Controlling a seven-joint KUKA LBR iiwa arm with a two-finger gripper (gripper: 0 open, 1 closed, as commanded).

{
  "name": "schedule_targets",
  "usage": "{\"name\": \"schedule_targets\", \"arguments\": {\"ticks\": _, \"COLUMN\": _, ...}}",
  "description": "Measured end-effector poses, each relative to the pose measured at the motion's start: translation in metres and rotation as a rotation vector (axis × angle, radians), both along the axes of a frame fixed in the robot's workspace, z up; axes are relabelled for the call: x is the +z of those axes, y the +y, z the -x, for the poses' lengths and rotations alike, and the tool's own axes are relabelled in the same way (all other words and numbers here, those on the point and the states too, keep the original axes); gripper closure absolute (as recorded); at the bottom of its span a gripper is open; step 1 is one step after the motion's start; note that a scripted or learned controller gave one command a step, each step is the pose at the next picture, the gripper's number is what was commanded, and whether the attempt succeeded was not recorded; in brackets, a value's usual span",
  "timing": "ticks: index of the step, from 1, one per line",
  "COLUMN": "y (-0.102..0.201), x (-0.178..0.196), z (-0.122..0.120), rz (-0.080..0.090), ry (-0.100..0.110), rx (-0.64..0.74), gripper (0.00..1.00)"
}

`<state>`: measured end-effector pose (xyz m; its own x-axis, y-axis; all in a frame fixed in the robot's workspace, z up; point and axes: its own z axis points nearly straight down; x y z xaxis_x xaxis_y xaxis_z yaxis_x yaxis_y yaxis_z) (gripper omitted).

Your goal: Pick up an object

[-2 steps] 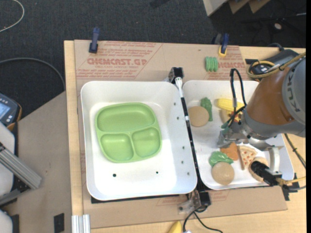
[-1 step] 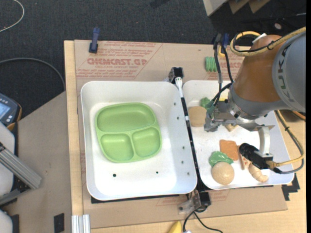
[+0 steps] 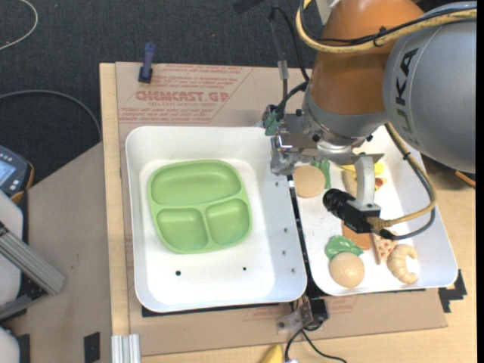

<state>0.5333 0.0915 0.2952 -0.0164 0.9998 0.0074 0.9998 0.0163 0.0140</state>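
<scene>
My gripper [image 3: 331,154] hangs low over the back left part of the right bin [image 3: 439,233], under the orange band of the arm. Just below it lies a round tan bun [image 3: 308,181], with a green piece [image 3: 326,174] beside it. Yellow toy food [image 3: 376,174] rests to the right of the gripper. Toward the front of the bin sit a green leafy piece [image 3: 340,244], a tan ball [image 3: 347,270], a croissant [image 3: 403,263] and a pizza slice [image 3: 383,249]. The wrist hides what is directly beneath it.
The left bin [image 3: 144,203] holds a green divided plate [image 3: 200,205]. Both bins rest on a cardboard sheet [image 3: 189,97] with a blue clip [image 3: 147,62] at its back edge. The wall between the bins [image 3: 296,225] runs close to the bun.
</scene>
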Motion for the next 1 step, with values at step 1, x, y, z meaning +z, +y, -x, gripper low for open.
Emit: {"name": "schedule_targets", "arguments": {"ticks": 1, "y": 0.0144, "x": 0.0461, "z": 0.0373, "rz": 0.005, "ry": 0.008, "rx": -0.012, "gripper": 1.0}}
